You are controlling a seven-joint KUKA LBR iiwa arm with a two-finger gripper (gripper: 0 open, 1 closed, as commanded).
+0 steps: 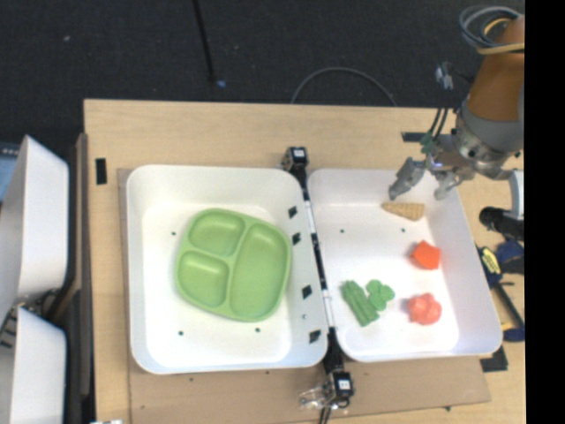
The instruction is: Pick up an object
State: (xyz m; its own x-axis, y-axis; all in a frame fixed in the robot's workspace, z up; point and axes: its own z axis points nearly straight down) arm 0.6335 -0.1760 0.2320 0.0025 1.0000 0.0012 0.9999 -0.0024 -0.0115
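Camera view: your gripper (pixel 425 180) hangs over the far edge of the right bin (pixel 468 237), fingers spread wide and holding nothing. Just below it in the view, toward the near side, lies the tan wedge (pixel 403 209), the closest object by far; its long axis runs left to right across the bin, point to the left. Farther on sit the orange piece (pixel 426 255), the red piece (pixel 424 309) and the green toy (pixel 365 300). You would likely need only a short drop forward and down to straddle the wedge. A green divided plate (pixel 234 263) lies in the left bin (pixel 150 201).
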